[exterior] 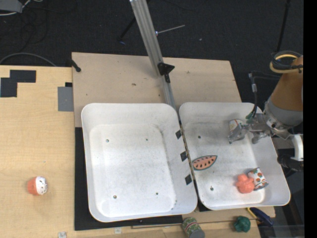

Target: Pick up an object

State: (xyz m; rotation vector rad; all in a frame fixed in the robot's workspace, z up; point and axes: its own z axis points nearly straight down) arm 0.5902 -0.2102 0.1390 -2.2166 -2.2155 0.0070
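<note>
In the right bin [218, 115] lie a watermelon-slice toy [204, 162] near the divider, an orange lumpy toy [244, 183] at the front right, and a small white patterned piece [258, 178] touching it. My gripper [243, 131] hangs over the bin's right half, behind the orange toy, with its grey fingers [235, 132] spread apart and pointing left. Nothing sits between them. The arm's orange band [289, 90] shows at the right edge.
The left bin [99, 115] stands beside the right one. An aluminium post [151, 41] slants up behind the bins. An orange-and-white ball [37, 186] rests on the wooden bench at the left. A green object [241, 224] and a dark can [190, 226] lie in front of the bins.
</note>
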